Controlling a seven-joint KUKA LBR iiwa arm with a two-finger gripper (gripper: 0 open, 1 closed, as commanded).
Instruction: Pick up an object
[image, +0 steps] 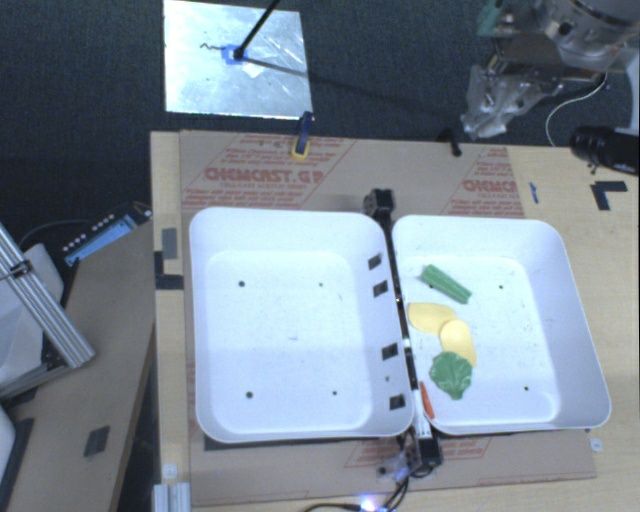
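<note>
From above, the gripper (487, 110) hangs at the far right, beyond the bins and above the bench's far edge; whether its jaws are released or clenched cannot be told. The right bin (560, 300) holds four things near its left wall: a green stick (445, 283) farthest, two yellow pieces (443, 329) touching below it, and a green leafy piece (451, 374) nearest. The left bin (290, 320) lies beside it.
</note>
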